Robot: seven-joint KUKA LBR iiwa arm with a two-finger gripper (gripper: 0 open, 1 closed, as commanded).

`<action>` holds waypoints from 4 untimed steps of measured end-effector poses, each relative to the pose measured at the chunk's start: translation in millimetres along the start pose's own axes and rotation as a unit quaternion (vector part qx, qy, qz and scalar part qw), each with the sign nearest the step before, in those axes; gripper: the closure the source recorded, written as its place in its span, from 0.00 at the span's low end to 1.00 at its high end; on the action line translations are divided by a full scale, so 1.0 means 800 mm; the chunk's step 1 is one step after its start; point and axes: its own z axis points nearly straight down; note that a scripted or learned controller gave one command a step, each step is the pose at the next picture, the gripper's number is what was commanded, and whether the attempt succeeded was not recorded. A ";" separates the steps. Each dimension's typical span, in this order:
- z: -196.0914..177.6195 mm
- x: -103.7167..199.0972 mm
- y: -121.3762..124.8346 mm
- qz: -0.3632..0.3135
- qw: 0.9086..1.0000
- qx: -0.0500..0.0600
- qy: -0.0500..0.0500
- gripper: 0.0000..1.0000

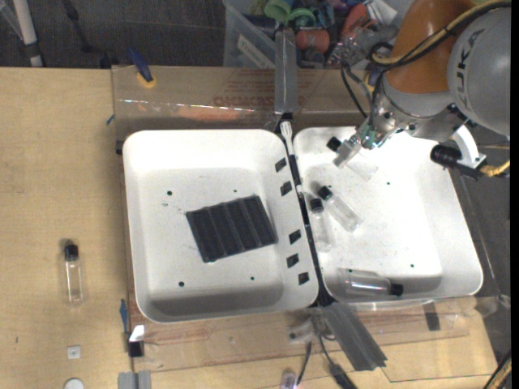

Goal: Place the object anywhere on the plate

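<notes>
My gripper (pixel 347 151) hovered above the right bin (pixel 422 209); finger state undeterminable; should descend squarely over the vial (pixel 336 209)

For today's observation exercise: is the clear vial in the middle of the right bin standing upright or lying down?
Lying down: the vial rests lengthwise on the right bin's floor, black cap pointing up-left.
</notes>
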 end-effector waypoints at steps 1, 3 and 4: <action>0.000 0.023 -0.021 -0.185 0.983 0.001 0.002 1.00; -0.031 0.063 -0.024 -0.500 0.866 -0.001 0.001 1.00; -0.001 0.094 -0.024 -0.607 0.795 -0.001 0.001 1.00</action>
